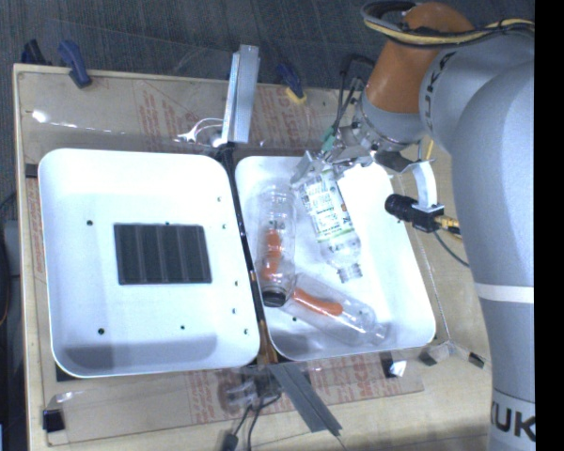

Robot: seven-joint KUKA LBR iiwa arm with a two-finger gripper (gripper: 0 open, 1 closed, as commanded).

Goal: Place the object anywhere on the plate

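Observation:
A dark grey ribbed plate (163, 253) lies flat in the middle of the left bin (75, 186). Over the far part of the right bin (404, 280), my gripper (321, 164) is shut on the upper end of a clear labelled bottle (331, 222). The bottle slants down toward the near right, cap end lowest. Two more clear bottles lie on the right bin's floor. One with an orange part (275, 247) runs along the left wall. The other, also with orange inside (327, 307), lies across the near side.
A metal bar (239, 95) stands at the far end of the divider between the bins. Blue clamps (73, 62) hold the bench's far edge. A black cable fitting (414, 209) juts from the arm over the right bin's right rim.

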